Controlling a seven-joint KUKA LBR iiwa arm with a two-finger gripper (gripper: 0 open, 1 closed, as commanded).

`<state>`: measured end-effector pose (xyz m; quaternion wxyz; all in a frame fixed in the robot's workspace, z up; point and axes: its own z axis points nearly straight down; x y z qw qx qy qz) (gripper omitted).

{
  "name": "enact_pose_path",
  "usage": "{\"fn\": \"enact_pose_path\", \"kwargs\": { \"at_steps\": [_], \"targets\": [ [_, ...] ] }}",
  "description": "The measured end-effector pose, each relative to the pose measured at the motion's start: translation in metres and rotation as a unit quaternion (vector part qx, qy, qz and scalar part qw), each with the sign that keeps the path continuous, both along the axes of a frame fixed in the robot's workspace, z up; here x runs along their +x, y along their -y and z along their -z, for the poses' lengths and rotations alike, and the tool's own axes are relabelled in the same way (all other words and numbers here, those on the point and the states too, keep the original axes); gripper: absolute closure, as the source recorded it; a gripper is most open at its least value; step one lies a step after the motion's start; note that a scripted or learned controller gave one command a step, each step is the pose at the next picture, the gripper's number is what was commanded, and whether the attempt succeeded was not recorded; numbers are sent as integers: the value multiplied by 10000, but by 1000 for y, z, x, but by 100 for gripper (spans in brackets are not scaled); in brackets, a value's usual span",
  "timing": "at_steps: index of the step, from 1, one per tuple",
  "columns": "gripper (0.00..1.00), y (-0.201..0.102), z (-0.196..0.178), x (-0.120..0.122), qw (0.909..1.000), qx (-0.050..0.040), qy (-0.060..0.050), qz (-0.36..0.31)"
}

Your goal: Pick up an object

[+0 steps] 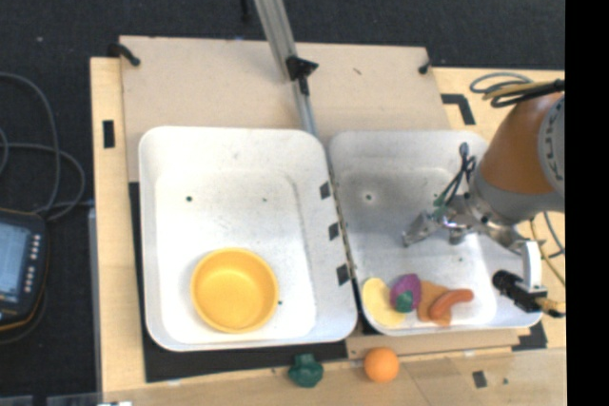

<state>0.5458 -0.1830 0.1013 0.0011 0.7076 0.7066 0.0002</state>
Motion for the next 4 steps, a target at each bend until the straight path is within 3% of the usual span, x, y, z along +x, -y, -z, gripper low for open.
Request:
{"fn": "enact_pose_path", "kwargs": {
  "at_steps": [1, 3, 4],
  "targets": [
    [100, 1, -11, 1, 10000, -1, 19, 23],
    [100, 1, -115, 18, 10000, -5, 25, -25],
    [100, 2, -141, 19, 10000, -2, 0, -27]
  ]
}}
